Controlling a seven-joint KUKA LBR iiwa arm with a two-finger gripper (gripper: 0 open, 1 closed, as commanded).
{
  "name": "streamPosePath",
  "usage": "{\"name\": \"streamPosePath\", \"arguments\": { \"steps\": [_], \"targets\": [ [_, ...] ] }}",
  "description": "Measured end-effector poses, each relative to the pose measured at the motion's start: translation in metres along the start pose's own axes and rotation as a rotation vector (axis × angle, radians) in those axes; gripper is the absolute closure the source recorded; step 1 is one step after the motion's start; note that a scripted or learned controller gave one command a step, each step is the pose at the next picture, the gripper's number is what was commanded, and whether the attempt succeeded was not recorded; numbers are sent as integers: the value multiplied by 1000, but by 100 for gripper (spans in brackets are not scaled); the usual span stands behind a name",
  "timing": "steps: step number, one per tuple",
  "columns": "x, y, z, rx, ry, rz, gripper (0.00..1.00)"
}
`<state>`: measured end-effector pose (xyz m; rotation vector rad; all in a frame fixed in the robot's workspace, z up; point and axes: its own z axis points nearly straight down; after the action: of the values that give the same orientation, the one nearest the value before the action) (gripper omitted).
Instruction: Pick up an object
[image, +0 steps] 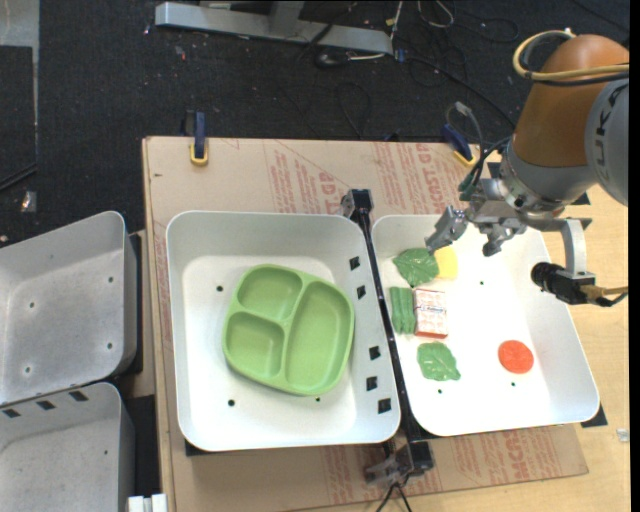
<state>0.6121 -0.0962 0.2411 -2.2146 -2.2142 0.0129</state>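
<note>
A: Where is the gripper (468, 235) sitting?

B: It is hanging in the upper right of the frame, over the far edge of the right bin (560, 400), under the grey arm (575, 95) with its orange band. Its two dark fingers are standing apart, one pointing down-left toward the bin's upper left corner, the other lying just to its right, and nothing is showing between them.

A: What is lying closest to it?

B: A green leaf-like piece (415, 266) is resting just below and left of the left fingertip, with a small yellow piece (446, 263) touching its right side. Whether the fingertip is touching the leaf, I cannot tell.

A: And further out?

B: Below those, a green strip (402, 309) is lying with its long axis running up and down the frame, close to the bin's left wall. A small red and white box (431, 311) is sitting just beside it on the right, its long axis also running top to bottom. Lower still, another green leafy piece (438, 362) is lying flat, and an orange disc (515, 356) is resting well to its right.

A: The other bin?

B: The left bin (200, 250) is holding a green divided plate (290, 329), tilted so its long axis is running from upper left to lower right
</note>
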Motion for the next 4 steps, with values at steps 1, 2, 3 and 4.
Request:
{"name": "streamPosePath", "arguments": {
  "steps": [1, 2, 3, 4],
  "targets": [
    [0, 2, -7, -12, -1, -2, 0],
    [-2, 8, 37, -9, -2, 0, 0],
    [-11, 10, 96, -7, -1, 2, 0],
    [-10, 12, 145, -17, 1, 2, 0]
  ]
}}
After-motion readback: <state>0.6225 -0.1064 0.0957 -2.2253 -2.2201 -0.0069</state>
